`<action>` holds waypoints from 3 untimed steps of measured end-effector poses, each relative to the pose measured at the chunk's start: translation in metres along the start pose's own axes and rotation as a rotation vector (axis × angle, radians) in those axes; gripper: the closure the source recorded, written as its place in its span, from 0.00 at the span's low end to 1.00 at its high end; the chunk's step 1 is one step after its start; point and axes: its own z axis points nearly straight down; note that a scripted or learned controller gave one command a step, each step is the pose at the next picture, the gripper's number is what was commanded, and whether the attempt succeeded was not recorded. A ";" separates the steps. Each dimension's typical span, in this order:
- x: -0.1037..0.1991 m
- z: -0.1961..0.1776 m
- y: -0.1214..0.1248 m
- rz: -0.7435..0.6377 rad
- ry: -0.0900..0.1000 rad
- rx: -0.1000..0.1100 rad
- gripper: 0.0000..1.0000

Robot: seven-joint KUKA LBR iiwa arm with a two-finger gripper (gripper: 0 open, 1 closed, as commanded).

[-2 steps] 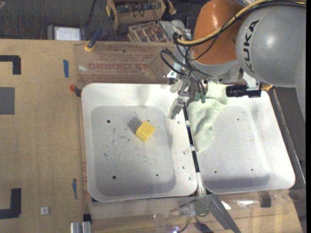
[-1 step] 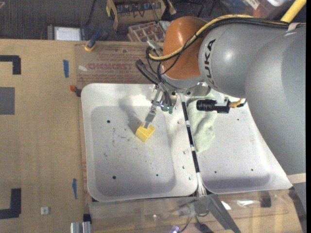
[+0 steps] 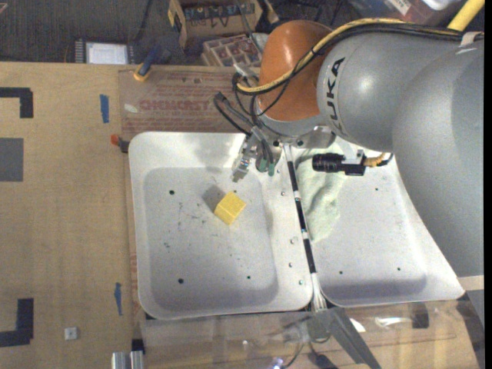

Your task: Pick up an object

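The small yellow foam cube [image 3: 230, 207] lies mid-floor in the left shallow white plastic bin [image 3: 154, 283], so the empty hand [image 3: 251, 160], fingers slightly apart just above-right, should descend squarely astride its flat sides.

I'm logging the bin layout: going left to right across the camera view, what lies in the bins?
Left bin → yellow block → pincer, above the left bin's far right part → pale green cloth → right bin.
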 end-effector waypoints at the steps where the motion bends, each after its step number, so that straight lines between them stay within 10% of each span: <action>1: -0.001 0.041 -0.005 0.001 0.010 0.006 1.00; 3: 0.058 -0.110 0.057 -0.154 0.010 0.006 1.00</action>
